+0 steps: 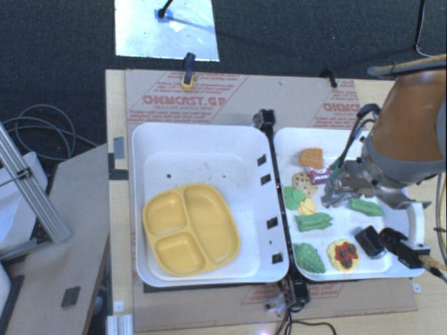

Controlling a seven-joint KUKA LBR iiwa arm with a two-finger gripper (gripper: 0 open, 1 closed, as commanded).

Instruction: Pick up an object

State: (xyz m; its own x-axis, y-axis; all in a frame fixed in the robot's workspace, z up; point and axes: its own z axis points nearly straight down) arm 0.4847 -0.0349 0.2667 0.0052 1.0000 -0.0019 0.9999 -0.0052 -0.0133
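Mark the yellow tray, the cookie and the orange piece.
yellow tray [209,222], camera view, bare floor of its large compartment.
cookie [302,181], camera view, middle of its speckled top.
orange piece [311,158], camera view, middle of its top face.

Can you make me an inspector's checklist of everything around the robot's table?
Surface: a brown board bears the left bin and the right bin, side by side.
Job's things: toy foods in the right bin: an orange piece, a cookie, several green pieces and a yellow round with red on it.
Clutter: a yellow tray with three compartments lies in the left bin.
Grippers: the gripper is over the right bin, beside a small pink piece; a hold cannot be told.
Cables: black cable loops lie on the floor at left.
Surroundings: dark floor; a shiny metal plate beyond the bench.
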